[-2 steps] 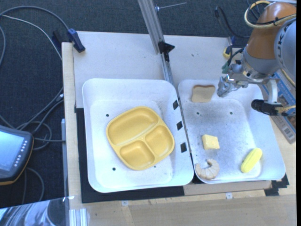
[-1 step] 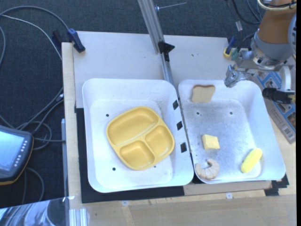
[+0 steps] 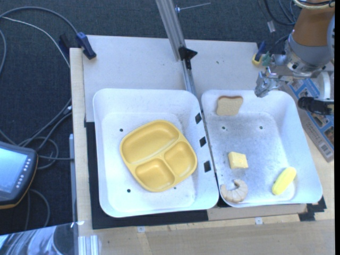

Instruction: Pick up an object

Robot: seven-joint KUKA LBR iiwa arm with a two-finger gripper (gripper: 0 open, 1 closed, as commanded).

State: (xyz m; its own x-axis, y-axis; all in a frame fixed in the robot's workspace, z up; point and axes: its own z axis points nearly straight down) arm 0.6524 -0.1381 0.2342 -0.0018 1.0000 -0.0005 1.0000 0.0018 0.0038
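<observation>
Gripper [image 3: 262, 88] hangs over the far edge of the right bin [image 3: 297, 118], near its far-right corner; from this angle I cannot tell how wide it stands, and nothing shows in its grasp. Arm [image 3: 312, 28] comes in from the far right, orange band above a grey wrist.

Right bin holds four loose things, well apart from one another: a tan bread slice [image 3: 229, 105] on the far wall, just left of the gripper; a pale yellow cube [image 3: 238, 160] mid-floor; a curled shrimp-like piece [image 3: 235, 190] at the near-left corner; a rounded yellow lemon-like piece [image 3: 283, 180] near-right.

Left bin [image 3: 106, 110] carries a yellow three-compartment tray [image 3: 158, 155], smooth plastic, turned at a slant.

An aluminium rail [image 3: 169, 15] runs down from the far side to the seam between bins. Blue clamp [image 3: 85, 44] sits at the far-left corner of the pale worktop [image 3: 133, 62]. Dark carpet around, black cables [image 3: 42, 116] looping left, a screen device [image 3: 15, 174] at the left edge.
</observation>
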